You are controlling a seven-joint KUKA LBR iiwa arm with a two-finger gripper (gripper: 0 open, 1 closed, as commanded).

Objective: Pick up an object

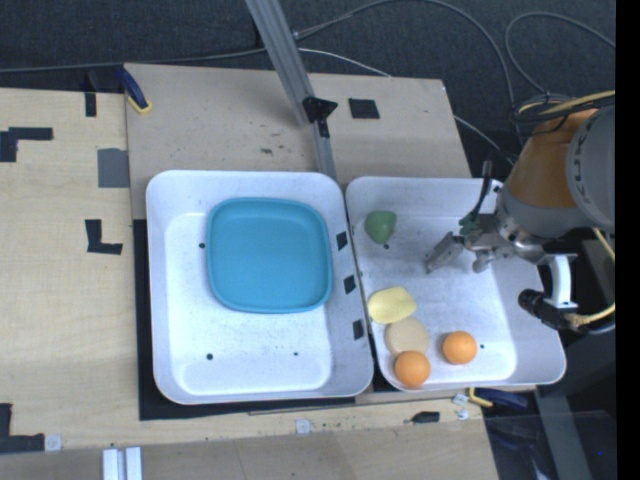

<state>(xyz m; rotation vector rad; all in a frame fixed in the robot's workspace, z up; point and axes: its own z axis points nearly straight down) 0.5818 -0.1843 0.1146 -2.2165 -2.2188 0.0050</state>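
Note:
The right bin (500, 193) holds several small items. A green piece (380, 226) lies near its back left corner. Along its front left sit a yellow piece (391, 304), a beige round piece (406, 335) and an orange ball (412, 368). A second orange ball (459, 348) rests near the front middle. My gripper (455, 262) hangs over the middle of this bin, to the right of the green piece and behind the orange balls. It is open, and nothing lies between its fingers.
A blue square plate (268, 254) lies in the left bin (180, 368). A grey pole (290, 58) slants up from the gap between the bins at the back. Cables trail over the dark floor at the upper right.

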